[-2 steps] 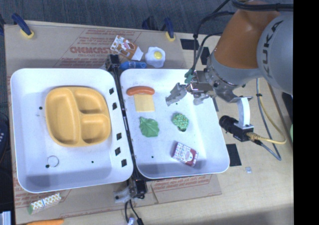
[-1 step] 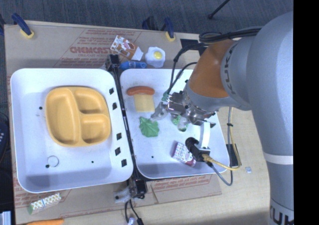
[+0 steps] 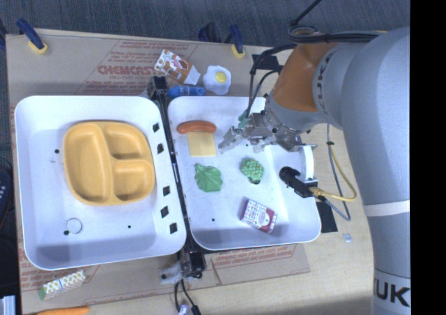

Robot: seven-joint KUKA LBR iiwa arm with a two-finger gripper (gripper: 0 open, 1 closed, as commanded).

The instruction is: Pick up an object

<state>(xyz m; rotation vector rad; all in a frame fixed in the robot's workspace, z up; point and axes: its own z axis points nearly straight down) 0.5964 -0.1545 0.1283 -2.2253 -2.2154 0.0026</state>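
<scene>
In the right bin (image 3: pixel 293 226) lie an orange-red sausage (image 3: pixel 196 127), a yellow cheese slice (image 3: pixel 202 143), a green lettuce leaf (image 3: pixel 208 178), a green broccoli piece (image 3: pixel 252 169) and a small red carton (image 3: pixel 258 215). My gripper (image 3: pixel 244 138) hangs over the upper middle of that bin, right of the cheese slice and just above the broccoli. The wrist hides the bin floor beneath it. I see nothing held.
The left bin (image 3: pixel 35 167) holds a yellow divided tray (image 3: pixel 108 162). Behind the bins on the cardboard sit a small printed carton (image 3: pixel 171 65), a blue item (image 3: pixel 185 90) and a white-and-yellow egg toy (image 3: pixel 218 79). A black part with a yellow cable (image 3: pixel 298 182) overhangs the right bin's right side.
</scene>
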